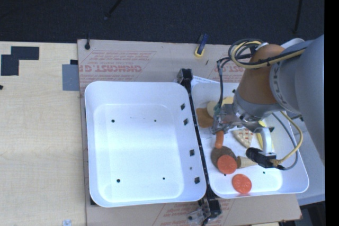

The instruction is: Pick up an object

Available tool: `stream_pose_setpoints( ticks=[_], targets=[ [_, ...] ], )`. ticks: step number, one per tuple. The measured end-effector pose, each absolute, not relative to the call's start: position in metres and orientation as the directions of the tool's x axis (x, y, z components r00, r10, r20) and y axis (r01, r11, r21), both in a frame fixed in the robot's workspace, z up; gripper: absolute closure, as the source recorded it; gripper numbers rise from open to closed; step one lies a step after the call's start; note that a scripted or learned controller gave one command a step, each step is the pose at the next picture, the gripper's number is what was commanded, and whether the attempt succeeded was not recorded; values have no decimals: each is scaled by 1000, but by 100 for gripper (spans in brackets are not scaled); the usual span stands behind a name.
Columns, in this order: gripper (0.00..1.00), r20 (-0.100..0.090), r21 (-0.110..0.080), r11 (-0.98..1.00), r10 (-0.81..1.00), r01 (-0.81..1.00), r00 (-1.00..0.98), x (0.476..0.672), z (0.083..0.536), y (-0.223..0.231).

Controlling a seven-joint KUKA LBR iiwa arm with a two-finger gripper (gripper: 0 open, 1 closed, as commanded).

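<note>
Nearest: red disc (242, 183) lying at the front of the right bin (288, 177). Left bin (137, 140) alongside. Then brown lump (204, 116), orange stick (219, 140) just below the gripper (220, 125), grip state impossible to tell; pizza slice (244, 137) further right.

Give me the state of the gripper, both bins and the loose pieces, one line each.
right bin: open side up, holding the pieces.
left bin: open side up, beside the right bin.
orange stick: lying on the right bin's floor.
gripper: lowered over the orange stick.
red disc: lying flat, apart from the rest.
tan wedge: lying flat beside the arm.
</note>
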State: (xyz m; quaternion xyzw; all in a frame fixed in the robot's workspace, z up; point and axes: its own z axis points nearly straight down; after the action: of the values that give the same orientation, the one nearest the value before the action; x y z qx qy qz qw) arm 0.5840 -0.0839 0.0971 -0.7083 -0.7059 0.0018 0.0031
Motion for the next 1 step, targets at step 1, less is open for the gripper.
stream_pose_setpoints(
  ticks=[1],
  targets=[
    [100,3,-3,2,1000,1000,-2,515,192,-40]
  ],
)
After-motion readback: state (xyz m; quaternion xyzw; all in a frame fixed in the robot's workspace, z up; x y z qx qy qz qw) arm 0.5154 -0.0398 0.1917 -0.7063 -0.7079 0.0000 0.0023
